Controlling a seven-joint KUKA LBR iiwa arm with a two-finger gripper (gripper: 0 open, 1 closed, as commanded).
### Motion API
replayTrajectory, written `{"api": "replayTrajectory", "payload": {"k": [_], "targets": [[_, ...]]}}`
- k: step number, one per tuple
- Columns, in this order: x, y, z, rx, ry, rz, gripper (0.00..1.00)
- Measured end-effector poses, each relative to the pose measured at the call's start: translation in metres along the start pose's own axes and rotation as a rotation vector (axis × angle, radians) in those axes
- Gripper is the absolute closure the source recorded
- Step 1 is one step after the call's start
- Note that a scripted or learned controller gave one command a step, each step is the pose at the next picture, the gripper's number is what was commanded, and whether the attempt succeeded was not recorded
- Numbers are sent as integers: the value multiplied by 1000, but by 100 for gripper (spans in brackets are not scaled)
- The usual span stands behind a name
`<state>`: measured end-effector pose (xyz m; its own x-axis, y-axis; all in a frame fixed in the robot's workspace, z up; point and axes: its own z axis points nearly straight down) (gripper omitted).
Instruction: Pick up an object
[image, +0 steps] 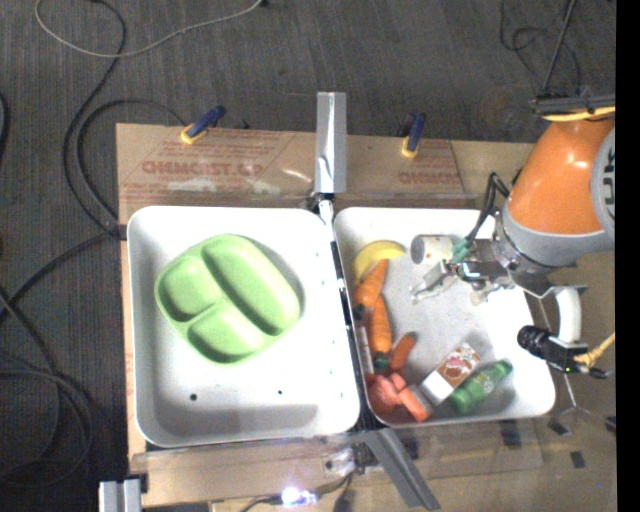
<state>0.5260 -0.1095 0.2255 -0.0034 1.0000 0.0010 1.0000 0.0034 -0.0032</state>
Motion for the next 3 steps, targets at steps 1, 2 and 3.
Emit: {"api": "replayTrajectory", "payload": {"k": [1, 2, 3], "targets": [[-30, -30, 86, -1, 0, 72, 0], [-31, -39, 127, 0, 1, 67, 0], [-35, -40, 136, -9, -1, 28, 0]]}}
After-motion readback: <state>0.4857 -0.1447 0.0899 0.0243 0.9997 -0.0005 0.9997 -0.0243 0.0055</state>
